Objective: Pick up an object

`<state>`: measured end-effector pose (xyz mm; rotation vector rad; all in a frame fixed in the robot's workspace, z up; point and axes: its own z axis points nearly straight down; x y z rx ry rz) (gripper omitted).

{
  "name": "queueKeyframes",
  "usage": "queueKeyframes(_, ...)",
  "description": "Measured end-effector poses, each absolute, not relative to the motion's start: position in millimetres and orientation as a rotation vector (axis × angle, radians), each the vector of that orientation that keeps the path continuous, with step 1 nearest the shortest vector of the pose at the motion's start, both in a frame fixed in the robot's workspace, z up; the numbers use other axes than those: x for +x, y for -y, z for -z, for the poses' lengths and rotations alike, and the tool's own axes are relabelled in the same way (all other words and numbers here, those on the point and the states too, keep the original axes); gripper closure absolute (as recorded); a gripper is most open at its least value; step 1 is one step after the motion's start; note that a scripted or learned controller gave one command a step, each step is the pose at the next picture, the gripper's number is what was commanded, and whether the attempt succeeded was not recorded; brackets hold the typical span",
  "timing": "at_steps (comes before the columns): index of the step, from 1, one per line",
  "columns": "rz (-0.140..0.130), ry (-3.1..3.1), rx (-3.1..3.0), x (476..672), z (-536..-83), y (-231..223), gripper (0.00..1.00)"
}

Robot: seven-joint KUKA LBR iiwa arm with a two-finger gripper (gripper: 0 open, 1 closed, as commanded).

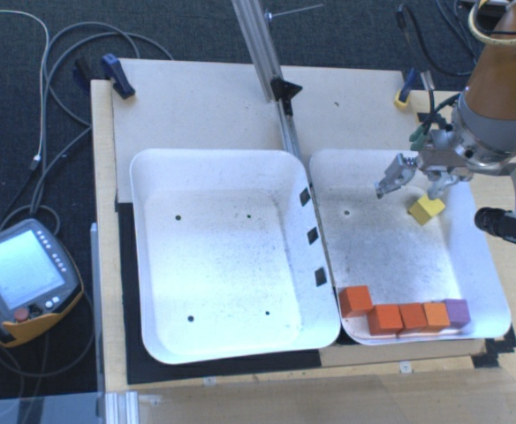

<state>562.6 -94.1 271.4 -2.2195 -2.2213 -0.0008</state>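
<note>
Even, bright overhead light washes the white bins (214, 170) pale (soft shadows only), while the arm (504, 69) looks slightly blurred.
</note>
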Motion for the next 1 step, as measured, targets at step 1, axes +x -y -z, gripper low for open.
queueKeyframes(1,-0.01,2.209,-2.223,545.7,-194.5,155.1,0.0)
